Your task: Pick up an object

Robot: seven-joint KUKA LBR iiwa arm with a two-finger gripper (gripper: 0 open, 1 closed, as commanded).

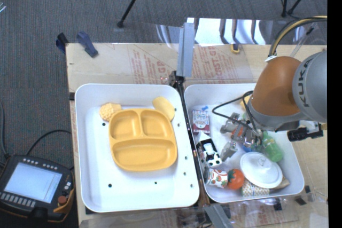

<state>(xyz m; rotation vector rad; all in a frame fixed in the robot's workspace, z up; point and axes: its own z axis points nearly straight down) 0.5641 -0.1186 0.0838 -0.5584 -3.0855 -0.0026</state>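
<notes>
— Where was the gripper?

— Over the right bin, low among the clutter. The grey arm came in from the right, its orange band above the wrist. Two fingers showed, one up near the small red-and-white packet, one lower toward the black-and-white toy. They stood apart with nothing between them, so it was released, holding nothing.

— And the things it might have picked?

— All crowded into the right bin's lower half. The packet stood roughly upright in view, long axis running up and down, near the bin's left wall. The black-and-white toy lay just below it, slanting down to the right. Below that sat a patterned cup on its side, touching an orange tomato-like ball. A white lidded dish sat beside those, with a green piece just above it, partly under the arm.

— Any open room?

— The upper left of the right bin was bare floor. The lower edge was packed, with the cup and the ball close to the front wall.

— And the left bin?

— A yellow divided tray lay in the middle, its long compartment toward the front. A yellow waffle-textured piece touched its upper left corner, a pale yellow oval piece its upper right. Bare white floor ran around the tray.
</notes>
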